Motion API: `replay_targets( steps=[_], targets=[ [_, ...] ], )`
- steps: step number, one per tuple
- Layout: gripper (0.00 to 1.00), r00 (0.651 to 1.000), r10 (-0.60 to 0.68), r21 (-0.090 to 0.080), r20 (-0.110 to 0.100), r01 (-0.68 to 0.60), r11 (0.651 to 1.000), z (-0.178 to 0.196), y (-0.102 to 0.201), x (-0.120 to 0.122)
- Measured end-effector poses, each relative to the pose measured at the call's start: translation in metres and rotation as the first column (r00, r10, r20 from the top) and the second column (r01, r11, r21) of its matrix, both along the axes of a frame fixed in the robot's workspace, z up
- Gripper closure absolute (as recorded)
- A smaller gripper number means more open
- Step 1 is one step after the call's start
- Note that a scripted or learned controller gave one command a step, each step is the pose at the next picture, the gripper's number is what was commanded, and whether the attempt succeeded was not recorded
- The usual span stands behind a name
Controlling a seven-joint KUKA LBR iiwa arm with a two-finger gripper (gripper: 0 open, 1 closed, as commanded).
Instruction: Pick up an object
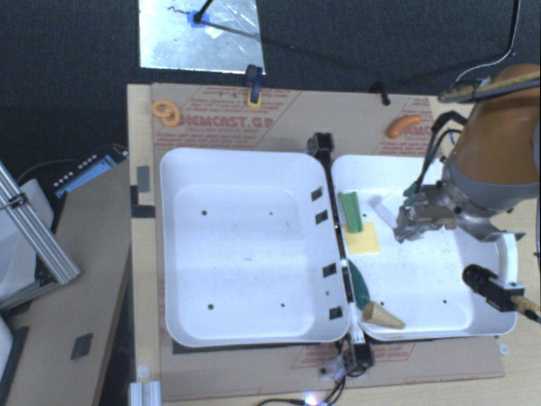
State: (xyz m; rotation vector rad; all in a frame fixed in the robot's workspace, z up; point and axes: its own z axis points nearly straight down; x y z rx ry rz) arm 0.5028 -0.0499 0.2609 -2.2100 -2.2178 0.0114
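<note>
My gripper (407, 229) hangs over the middle of the right bin (439, 324), its fingers pointing down. Nothing can be seen held in it. To its left, a green block (350, 211) lies along the bin's left wall, with a flat yellow square (365, 242) just below it. Between the block and the gripper lies a pale grey strip (385, 213). Further toward the front left corner are a dark green piece (359, 288) and a tan cone (383, 315).
The left bin (182, 227) sits beside the right one, joined by black clips (328, 244). On the cardboard behind the bins lie an orange ring (166, 112), an orange sausage shape (404, 126) and a yellow clamp (254, 91).
</note>
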Motion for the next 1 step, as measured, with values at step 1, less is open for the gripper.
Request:
replay_targets(
  steps=[1],
  targets=[
    [1.00,1.000,0.001,-0.004,0.025,0.000,1.000,0.1078,-0.0127,0.0056]
  ],
)
